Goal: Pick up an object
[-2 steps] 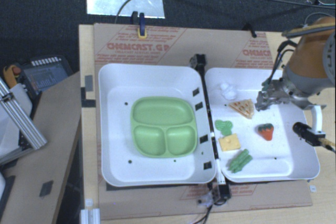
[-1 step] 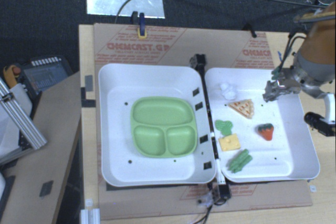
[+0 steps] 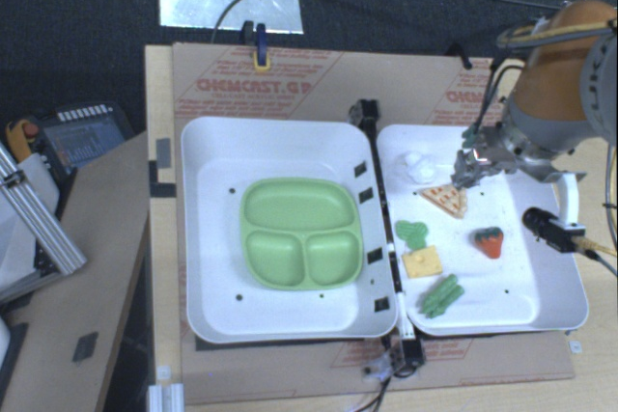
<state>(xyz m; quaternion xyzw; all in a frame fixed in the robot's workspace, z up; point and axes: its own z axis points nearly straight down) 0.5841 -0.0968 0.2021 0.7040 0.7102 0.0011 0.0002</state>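
The gripper [image 3: 470, 171] is hanging low over the upper middle of the right bin [image 3: 526, 289], with its tip sitting just above and to the right of the pizza slice [image 3: 445, 200]. From this slant I cannot tell whether it is touching the slice, and whether the gripper is open or closed is not showing either. The arm [image 3: 565, 72], orange above the wrist, is reaching in from the upper right of the frame.

The pizza slice is lying flat on the white floor, in the upper left part of the right bin. It is looking like a small toy wedge, triangular, with a tan rim and an orange-red top speckled with paler dots. Nothing is resting on it and its whole outline is showing.

Other toys are lying around it in the same bin. A white lump [image 3: 417, 167] is sitting just up and left of the slice. A broccoli [image 3: 412, 233] is lying below it, near the bin's left wall, with a yellow block [image 3: 422, 261] just under that. Green pods [image 3: 441, 296] are lying towards the lower left corner. A red berry [image 3: 490, 242] is sitting alone to the lower right of the slice, apart from the rest.

The left bin [image 3: 208, 285] is holding a pale green tray [image 3: 294, 232] split into three compartments, lying flat near its middle
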